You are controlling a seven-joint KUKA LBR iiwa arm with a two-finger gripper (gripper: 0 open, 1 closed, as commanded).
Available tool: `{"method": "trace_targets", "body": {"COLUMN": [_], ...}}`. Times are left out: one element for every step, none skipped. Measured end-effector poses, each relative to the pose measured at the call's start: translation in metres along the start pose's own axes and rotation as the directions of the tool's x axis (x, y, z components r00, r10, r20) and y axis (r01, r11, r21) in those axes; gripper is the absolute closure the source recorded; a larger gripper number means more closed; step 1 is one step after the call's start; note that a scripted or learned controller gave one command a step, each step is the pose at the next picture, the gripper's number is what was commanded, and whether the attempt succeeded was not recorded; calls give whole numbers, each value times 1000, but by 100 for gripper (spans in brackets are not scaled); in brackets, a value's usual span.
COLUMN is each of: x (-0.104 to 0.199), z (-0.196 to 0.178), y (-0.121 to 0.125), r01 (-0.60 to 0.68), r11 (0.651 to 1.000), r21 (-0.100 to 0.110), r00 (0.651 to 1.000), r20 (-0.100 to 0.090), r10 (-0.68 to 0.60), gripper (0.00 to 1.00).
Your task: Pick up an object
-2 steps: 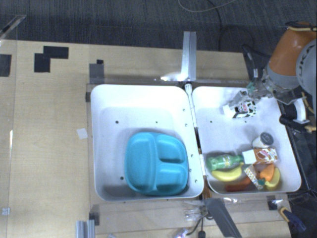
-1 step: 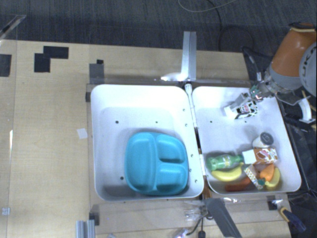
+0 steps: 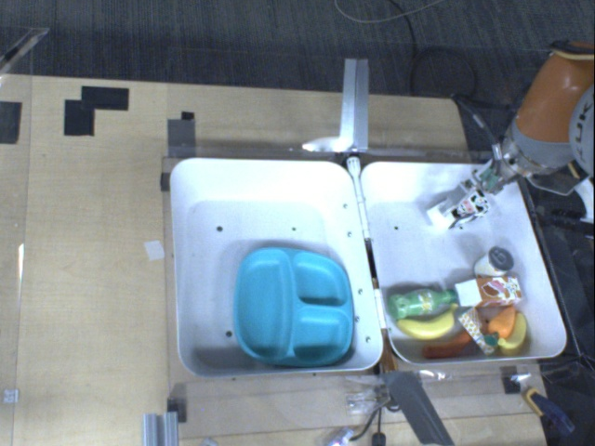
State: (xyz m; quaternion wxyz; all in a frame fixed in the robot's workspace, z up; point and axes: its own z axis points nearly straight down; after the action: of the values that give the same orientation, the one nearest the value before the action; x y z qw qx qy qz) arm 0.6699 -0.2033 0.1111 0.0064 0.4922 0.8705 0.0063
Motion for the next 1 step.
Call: {"method": "trace_targets", "body": {"x": [-2], "z": [-15], "y": [4], "r01": [2], "r11": [1000], "r21": [-9], "r00": [1000], "r20": [9], "r10": [-2], "gripper": [100]}}
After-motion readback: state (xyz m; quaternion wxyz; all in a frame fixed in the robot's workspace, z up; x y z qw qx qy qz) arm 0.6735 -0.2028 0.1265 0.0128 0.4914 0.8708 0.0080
